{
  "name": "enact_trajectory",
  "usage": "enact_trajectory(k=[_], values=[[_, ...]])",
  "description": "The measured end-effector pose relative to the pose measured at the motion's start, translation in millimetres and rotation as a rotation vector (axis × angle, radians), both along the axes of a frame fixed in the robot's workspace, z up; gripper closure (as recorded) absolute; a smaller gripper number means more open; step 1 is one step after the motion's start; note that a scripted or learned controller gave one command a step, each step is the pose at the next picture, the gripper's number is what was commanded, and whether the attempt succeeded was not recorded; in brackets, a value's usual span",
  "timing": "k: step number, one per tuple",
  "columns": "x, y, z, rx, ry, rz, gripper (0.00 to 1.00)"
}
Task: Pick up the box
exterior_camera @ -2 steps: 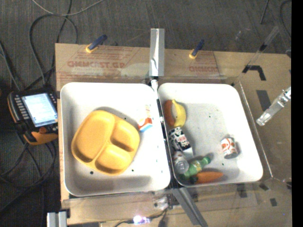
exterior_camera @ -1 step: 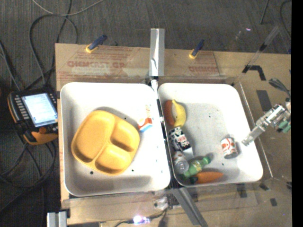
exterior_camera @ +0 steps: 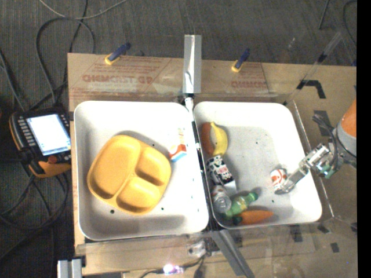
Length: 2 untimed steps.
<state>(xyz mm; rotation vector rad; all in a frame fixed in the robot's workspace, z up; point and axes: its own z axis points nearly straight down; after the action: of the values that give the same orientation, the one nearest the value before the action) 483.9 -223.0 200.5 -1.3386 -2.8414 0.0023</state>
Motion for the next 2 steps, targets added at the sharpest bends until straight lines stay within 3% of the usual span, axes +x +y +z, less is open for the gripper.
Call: enact_trajectory(k=[1, 2], values=[[1.4, 2.2, 95.7, 0.000, -0.004, 0.453, 0.00], [3.1, 3.4, 105.2, -0.001, -0.008, 0.454, 1.00]])
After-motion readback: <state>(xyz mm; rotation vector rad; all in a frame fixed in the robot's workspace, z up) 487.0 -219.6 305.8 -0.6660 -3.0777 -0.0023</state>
